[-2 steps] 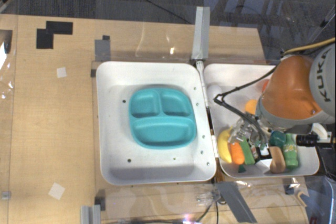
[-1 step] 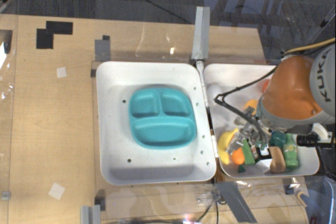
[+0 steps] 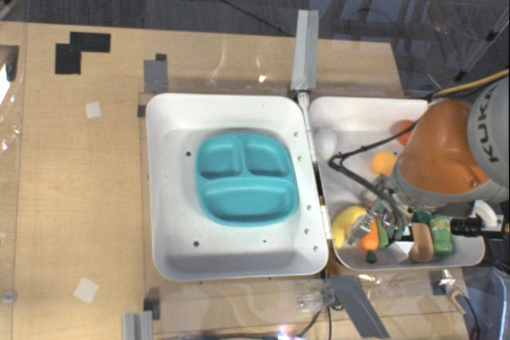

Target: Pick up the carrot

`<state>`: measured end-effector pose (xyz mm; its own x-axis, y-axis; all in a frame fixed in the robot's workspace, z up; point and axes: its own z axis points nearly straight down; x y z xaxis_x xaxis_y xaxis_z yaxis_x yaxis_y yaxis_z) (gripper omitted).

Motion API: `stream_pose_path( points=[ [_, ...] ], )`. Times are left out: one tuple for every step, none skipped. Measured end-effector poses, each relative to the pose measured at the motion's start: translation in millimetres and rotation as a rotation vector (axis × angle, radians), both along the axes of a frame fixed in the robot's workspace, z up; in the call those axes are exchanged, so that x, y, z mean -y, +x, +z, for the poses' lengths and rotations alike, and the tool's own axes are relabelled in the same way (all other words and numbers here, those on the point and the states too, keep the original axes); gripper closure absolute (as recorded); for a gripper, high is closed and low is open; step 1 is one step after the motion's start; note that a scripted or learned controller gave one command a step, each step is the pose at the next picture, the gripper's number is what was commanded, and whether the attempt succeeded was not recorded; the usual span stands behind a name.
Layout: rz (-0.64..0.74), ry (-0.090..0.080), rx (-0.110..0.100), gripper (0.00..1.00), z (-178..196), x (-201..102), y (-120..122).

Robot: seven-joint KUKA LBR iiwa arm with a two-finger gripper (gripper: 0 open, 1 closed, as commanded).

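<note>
Overhead view of a bench w/ two white bins side by side. Gripper is low in the right bin, near its front edge; can't tell how the jaws stand, too cluttered to make out. The carrot, small and orange, lies right at the gripper tip, touching or just under it; can't tell if it's gripped. A yellow fruit sits just left of the carrot. A green block and a tan piece lie to the right. Behind, an orange ball and a white ball. Arm has an orange band & letters "KUK" on grey. Left bin holds a teal divided plate.
</note>
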<state>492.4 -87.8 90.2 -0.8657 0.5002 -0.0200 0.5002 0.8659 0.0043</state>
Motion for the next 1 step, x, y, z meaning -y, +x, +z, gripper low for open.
stream_pose_path(
  points=[
    [-0.123, 0.008, -0.004, 0.00, -1.4, 2.4, 97.2]
  ],
)
